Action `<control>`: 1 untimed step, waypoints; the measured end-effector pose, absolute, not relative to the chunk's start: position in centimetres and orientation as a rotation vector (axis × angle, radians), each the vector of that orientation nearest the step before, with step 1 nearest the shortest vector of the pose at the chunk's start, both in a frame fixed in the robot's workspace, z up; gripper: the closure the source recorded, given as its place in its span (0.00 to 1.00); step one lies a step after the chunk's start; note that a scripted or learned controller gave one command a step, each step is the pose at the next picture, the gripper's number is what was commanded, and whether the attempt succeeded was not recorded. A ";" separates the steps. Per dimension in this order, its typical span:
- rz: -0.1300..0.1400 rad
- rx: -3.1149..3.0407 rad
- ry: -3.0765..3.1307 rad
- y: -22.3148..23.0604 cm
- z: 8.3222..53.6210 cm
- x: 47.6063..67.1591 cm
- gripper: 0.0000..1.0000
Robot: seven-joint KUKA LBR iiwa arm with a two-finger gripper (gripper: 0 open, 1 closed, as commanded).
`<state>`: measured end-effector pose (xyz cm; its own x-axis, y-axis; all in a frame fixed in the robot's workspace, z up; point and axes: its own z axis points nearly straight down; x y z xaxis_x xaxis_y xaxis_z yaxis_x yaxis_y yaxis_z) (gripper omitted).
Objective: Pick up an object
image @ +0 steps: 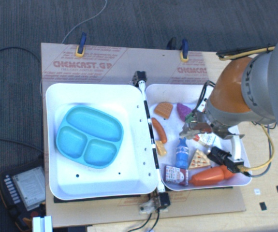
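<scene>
The right bin holds several toy foods. An orange bread piece and a purple item lie at the back. A red sausage and a small yellow piece lie along the left wall. A blue bottle, a pizza slice, a red-orange carrot and a small printed box sit toward the front. My gripper hangs low over the bin's middle, just above the bottle and right of the sausage. The wrist hides what lies under it.
The left bin bears a blue divided plate. A black latch stands at the back between the bins. The arm's orange band covers the right bin's back right corner. A yellow cable loops off the bin's right side.
</scene>
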<state>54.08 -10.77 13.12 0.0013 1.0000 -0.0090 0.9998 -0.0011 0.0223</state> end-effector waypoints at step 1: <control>0.015 2.207 2.205 -10.8 13.1 54.1 0.00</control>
